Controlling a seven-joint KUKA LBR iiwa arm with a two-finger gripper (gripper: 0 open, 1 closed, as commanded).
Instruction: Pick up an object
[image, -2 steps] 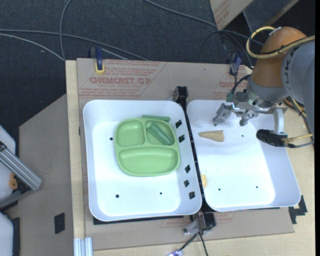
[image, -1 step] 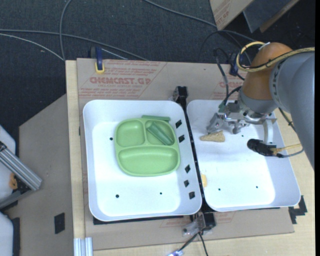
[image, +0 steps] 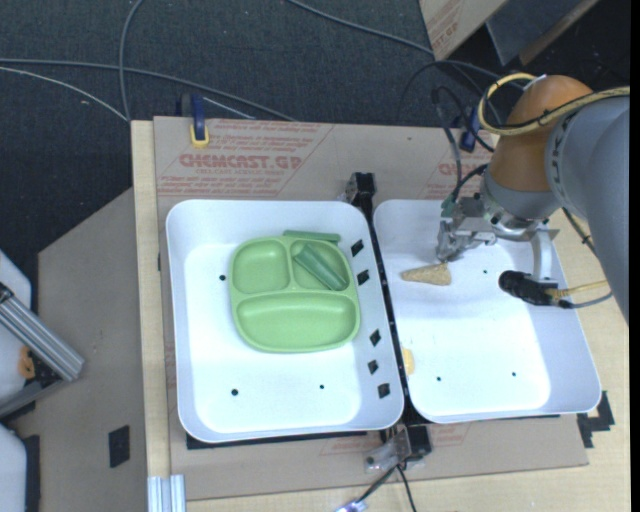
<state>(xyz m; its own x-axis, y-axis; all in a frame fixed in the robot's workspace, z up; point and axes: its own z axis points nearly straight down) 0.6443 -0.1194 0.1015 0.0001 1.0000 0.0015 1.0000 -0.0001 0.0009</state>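
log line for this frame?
phase: reach | gripper above right bin, by tan piece | grasp: not seen | left bin: green divided plate

Small tan wedge-shaped piece (image: 427, 274) lying flat, sitting in the right bin (image: 500, 385), resting near its upper left corner

Two smooth, glossy white plastic bins (image: 200, 330); a matt green plastic divided plate (image: 290, 320); a rough, tan, crumbly wedge (image: 427, 274); brown cardboard underlay (image: 250, 150).
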